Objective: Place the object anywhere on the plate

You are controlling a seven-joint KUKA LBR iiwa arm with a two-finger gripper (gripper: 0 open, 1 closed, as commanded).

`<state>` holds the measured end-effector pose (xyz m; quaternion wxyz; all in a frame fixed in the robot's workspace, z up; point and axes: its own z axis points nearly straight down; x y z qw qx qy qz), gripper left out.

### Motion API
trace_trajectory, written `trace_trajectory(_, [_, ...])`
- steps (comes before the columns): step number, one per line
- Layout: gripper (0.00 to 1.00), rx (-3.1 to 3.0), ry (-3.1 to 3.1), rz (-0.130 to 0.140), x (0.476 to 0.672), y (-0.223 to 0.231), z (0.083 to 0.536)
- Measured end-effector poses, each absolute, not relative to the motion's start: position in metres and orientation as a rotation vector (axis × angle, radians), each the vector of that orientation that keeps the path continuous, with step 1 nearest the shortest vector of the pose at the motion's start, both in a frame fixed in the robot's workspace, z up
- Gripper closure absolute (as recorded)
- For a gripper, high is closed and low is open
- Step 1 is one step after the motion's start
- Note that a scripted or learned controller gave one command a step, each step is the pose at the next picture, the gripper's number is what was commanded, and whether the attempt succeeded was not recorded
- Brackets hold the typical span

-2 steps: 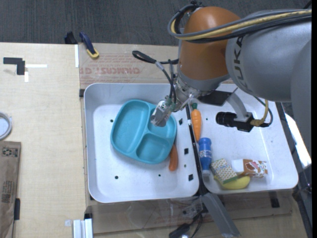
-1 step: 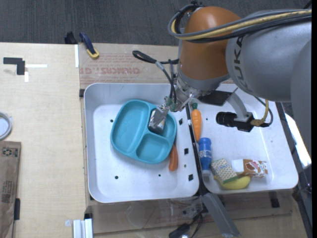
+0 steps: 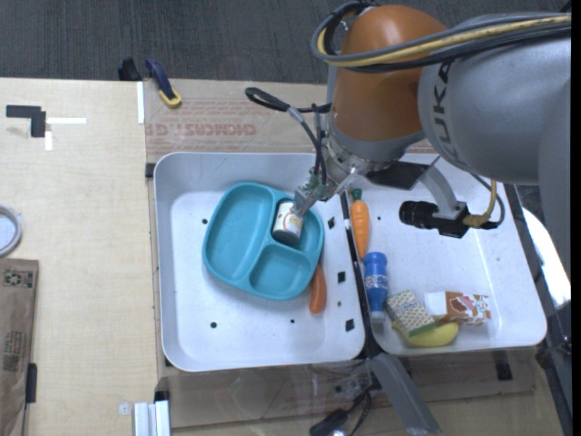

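A teal divided plate (image 3: 245, 243) lies in the left bin (image 3: 182, 334). A small white can with a dark end (image 3: 289, 221) rests in the plate's upper right compartment, by the rim. My gripper (image 3: 307, 196) reaches down from the right and ends right at the top of the can, touching or nearly touching it. The view does not let me judge whether the can is gripped or just lying on the plate.
An orange carrot (image 3: 360, 225) lies along the divider between the bins, and another orange piece (image 3: 317, 291) leans by the plate's lower right rim. The right bin (image 3: 517, 334) holds a blue-capped bottle (image 3: 374, 280), a banana (image 3: 433, 334), a snack packet (image 3: 408, 309) and a small carton (image 3: 467, 307).
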<state>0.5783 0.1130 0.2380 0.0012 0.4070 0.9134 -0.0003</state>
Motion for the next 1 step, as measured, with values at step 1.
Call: trace_trajectory(1, [0.0, 1.278, 2.867, -0.001, 0.5783, 0.113, 0.238])
